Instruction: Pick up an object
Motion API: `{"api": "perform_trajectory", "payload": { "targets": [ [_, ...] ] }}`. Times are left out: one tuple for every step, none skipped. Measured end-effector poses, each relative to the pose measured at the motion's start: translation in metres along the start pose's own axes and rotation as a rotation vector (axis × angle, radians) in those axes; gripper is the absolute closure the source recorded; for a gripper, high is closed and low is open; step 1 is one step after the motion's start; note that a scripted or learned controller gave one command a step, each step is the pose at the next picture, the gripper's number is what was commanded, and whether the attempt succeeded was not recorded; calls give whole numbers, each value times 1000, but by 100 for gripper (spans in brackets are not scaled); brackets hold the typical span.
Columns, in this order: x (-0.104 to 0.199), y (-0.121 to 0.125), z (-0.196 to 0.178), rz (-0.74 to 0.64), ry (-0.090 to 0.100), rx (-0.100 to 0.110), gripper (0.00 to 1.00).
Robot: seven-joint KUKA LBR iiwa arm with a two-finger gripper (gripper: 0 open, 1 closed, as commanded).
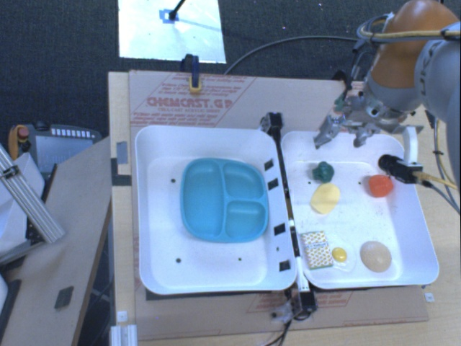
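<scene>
My gripper (341, 137) hangs over the back edge of the right bin (410, 225), fingers spread open with nothing between them. Below it in that bin lie a dark green lump (323, 170), a yellow piece (325, 197) and an orange-red ball (379, 185). Nearer the front sit a patterned square packet (315, 249), a small fried-egg toy (339, 254) and a beige egg-shaped piece (374, 255).
The left bin (155, 229) holds a blue divided plate (223, 199). A black clip strip (283, 200) runs along the seam between the bins. A cable and black fitting (400, 167) hang by the right bin's back right.
</scene>
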State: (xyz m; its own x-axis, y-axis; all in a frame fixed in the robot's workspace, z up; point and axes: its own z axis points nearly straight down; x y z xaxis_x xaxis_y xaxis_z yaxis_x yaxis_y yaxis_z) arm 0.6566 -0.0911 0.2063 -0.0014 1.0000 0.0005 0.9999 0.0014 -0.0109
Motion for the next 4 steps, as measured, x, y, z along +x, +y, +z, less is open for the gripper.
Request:
{"api": "perform_trajectory", "payload": {
  "targets": [
    [0,3,-8,-2,-1,-13,0],
    [8,0,37,-4,-1,-10,0],
    [8,-10,89,0,-1,-9,0],
    [8,-9,123,0,-1,-10,0]
  ]
}}
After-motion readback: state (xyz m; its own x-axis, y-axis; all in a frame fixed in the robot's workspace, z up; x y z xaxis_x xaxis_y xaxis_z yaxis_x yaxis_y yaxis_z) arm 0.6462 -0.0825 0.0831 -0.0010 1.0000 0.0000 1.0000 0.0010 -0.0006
